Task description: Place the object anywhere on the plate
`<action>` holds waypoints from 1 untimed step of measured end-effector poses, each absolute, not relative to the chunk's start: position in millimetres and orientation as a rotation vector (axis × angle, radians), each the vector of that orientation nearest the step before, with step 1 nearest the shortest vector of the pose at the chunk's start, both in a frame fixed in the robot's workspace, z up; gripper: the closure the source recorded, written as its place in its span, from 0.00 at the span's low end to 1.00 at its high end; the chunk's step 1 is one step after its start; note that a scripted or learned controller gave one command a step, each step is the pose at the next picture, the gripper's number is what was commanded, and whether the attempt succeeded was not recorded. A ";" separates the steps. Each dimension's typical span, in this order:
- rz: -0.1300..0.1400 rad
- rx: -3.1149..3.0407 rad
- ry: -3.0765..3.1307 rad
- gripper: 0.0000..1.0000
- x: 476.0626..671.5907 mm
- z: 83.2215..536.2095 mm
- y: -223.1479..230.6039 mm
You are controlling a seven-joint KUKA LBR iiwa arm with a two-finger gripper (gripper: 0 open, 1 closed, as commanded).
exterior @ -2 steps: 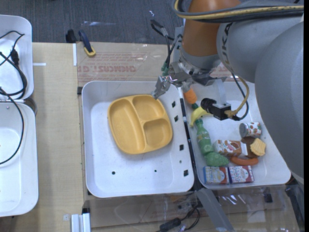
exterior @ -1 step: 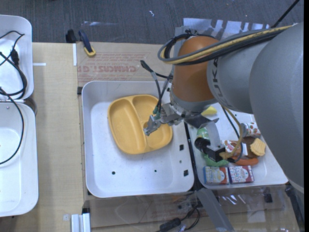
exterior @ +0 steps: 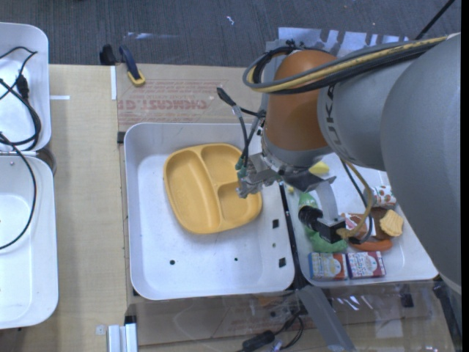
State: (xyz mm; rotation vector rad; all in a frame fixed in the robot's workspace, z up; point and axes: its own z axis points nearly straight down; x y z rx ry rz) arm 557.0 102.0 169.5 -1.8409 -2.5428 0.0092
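The gripper (exterior: pixel 248 180) hangs over the right edge of the yellow, divided plastic plate (exterior: pixel 198 189), which lies in the left white bin (exterior: pixel 146 270); whether it is wide, narrow or holding anything cannot be told. The likely objects sit in the right white bin (exterior: pixel 410 266): small toy foods (exterior: pixel 377 226) and two flat printed cartons (exterior: pixel 346 265). They look light, stiff and smooth, so probably a bit slippery; a pinch across a carton's narrow sides seems safest
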 end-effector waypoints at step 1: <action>0.003 -1.617 -2.694 1.00 603.7 175.1 159.9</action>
